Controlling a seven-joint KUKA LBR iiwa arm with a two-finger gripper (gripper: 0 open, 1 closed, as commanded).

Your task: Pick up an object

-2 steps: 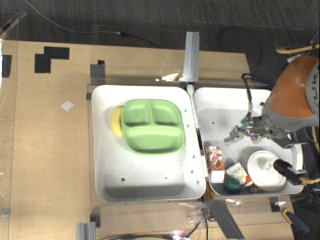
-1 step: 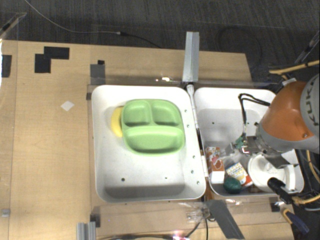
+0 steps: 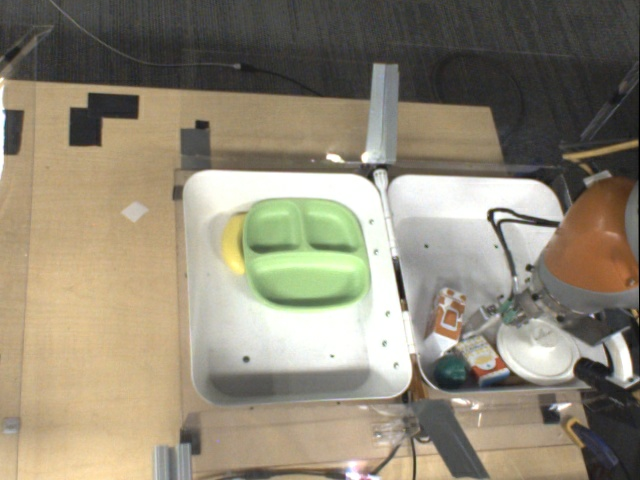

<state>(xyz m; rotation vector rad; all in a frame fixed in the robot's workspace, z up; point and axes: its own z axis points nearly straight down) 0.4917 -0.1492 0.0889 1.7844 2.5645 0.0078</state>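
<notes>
Down at the right bin's near corner | grey arm's gripper (image 3: 520, 318), can't tell its grip | reach step, nothing lifted yet | small orange-white carton (image 3: 447, 315) just left of it | next: centre, close.

- The left bin (image 3: 290, 368) holds a divided plate (image 3: 303, 251) near its back edge, centred.
- A banana (image 3: 232, 245) lies partly under the plate's left side.
- A carton (image 3: 449, 314), a ball (image 3: 452, 370) and a small box (image 3: 483, 360) crowd the right bin's (image 3: 450, 218) front edge.
</notes>
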